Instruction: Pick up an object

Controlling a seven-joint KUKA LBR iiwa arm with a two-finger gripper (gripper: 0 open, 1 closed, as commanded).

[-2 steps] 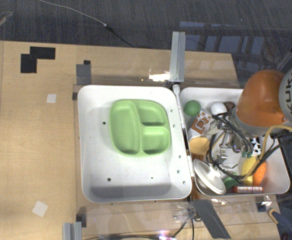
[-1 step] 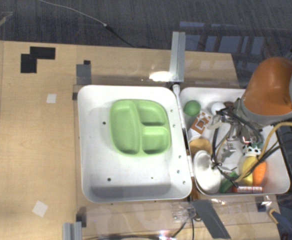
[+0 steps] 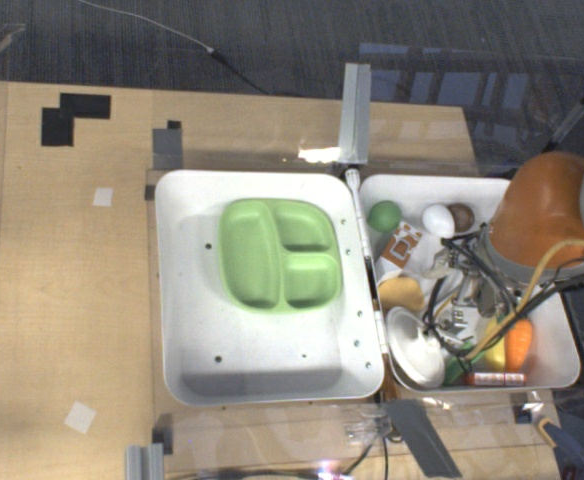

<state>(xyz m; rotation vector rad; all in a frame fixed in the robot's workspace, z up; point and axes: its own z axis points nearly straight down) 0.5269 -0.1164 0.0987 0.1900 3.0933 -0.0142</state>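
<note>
My gripper (image 3: 459, 316) reaches down into the right bin (image 3: 562, 368), with the arm's orange band (image 3: 537, 208) above it and cables around the wrist. Under and around it lie several small objects: a white bowl (image 3: 413, 346) at the front left, a tan rounded piece (image 3: 399, 291) just left, and an orange carrot (image 3: 519, 346) to the right. A red item (image 3: 494, 378) lies along the bin's front wall. Further back are a green ball (image 3: 384, 215), a white egg (image 3: 438, 219), a brown ball (image 3: 461, 215) and a small brown-and-white carton (image 3: 403, 246).
The left bin (image 3: 187, 358) holds a green divided plate (image 3: 277, 254) near its middle. A metal post (image 3: 355, 113) stands behind the gap between the bins. Black markers (image 3: 72, 115) are on the wooden bench at the far left.
</note>
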